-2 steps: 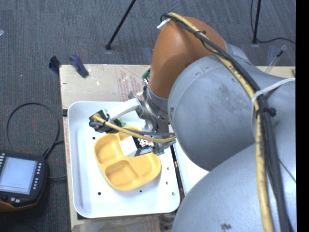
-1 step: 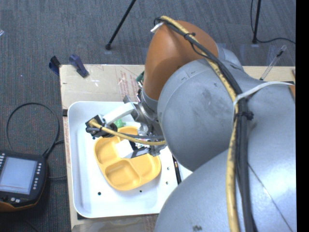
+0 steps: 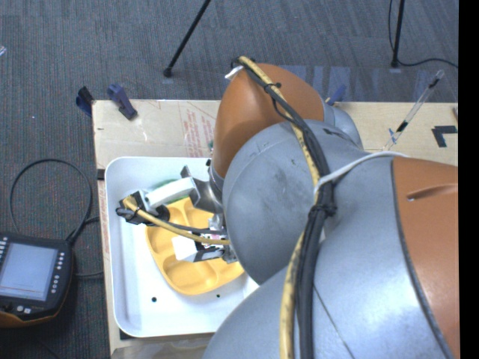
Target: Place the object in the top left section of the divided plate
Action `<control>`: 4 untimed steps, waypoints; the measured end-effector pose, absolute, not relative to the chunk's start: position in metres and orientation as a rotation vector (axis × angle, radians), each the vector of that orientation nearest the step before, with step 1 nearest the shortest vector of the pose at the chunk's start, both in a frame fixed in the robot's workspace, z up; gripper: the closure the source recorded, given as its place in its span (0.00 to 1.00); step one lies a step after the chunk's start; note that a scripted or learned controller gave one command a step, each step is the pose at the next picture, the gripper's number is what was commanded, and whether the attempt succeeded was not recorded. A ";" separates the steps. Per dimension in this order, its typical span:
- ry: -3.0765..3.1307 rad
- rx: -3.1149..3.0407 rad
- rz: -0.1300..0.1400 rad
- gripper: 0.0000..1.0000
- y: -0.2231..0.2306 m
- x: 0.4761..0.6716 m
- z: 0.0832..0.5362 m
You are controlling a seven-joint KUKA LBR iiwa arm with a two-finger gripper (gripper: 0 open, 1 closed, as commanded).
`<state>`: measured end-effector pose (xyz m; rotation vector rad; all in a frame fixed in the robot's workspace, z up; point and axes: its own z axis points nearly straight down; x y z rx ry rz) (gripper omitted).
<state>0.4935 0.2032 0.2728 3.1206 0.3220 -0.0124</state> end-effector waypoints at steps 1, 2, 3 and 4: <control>0.770 3.042 -0.018 1.00 0.121 0.563 0.249; 0.722 3.055 -0.023 1.00 0.126 0.496 0.206; 0.388 3.116 -0.015 1.00 0.215 0.537 0.186; 0.645 3.075 -0.005 1.00 0.217 0.539 0.125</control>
